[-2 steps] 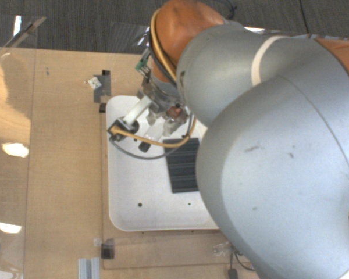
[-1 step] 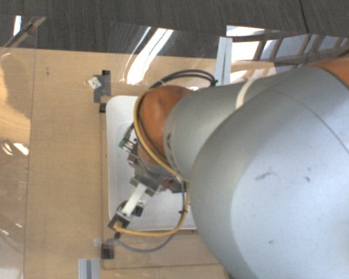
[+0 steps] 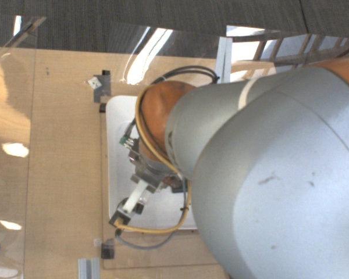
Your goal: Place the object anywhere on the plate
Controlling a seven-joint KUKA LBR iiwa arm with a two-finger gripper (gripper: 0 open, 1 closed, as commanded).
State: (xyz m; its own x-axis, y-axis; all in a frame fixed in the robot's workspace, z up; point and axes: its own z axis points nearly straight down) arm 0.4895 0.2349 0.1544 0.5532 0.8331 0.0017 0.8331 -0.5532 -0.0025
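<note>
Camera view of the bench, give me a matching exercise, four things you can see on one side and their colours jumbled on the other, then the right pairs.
Things:
1. bin
2. band above the wrist
3. cable looping under the gripper
4. bench top

Colours:
A. pale wood
B. yellow
C. white
D. orange

Pairs: 1-C, 2-D, 3-B, 4-A

No legible text, label or number anywhere.
</note>
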